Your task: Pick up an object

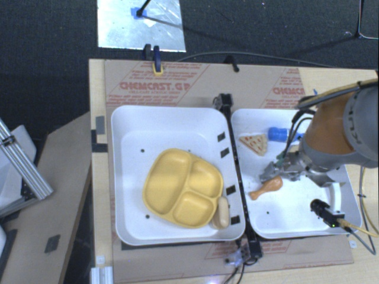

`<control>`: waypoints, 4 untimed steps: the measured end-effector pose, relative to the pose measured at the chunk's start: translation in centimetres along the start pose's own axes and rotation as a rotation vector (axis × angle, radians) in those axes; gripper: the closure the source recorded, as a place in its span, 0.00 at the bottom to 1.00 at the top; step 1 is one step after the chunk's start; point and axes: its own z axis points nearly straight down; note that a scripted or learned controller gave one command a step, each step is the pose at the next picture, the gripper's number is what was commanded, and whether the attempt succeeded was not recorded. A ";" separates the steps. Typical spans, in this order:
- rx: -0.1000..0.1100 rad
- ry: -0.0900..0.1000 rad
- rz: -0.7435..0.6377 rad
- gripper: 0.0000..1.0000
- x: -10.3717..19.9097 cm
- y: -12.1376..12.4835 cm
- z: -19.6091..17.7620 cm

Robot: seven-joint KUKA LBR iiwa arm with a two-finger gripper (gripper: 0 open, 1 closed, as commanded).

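Gripper (279,171) low in the right bin (296,223), down at the toy drumstick (266,188); whether open, shut or gripping, impossible to tell.

Smooth, glossy brown drumstick, knobbed at one end, lying flat near the bin's middle, just beside the divider. Farther back, a flat triangular pizza slice (254,143) with speckled topping and a small blue cylinder (276,134). In the left bin (172,123), a matte yellow compartment tray (182,187), with a pale rounded bread roll (222,212) touching its near corner. Tan board surface (177,81) printed in red lettering, on dark carpet (47,40); a shiny metal plate (140,15) beyond.
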 end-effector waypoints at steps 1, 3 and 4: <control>-0.003 -0.001 -0.001 1.00 0.0 0.1 -1.3; -0.009 -0.002 -0.003 1.00 0.5 1.2 -12.4; -0.005 0.000 -0.008 1.00 5.4 2.9 -11.7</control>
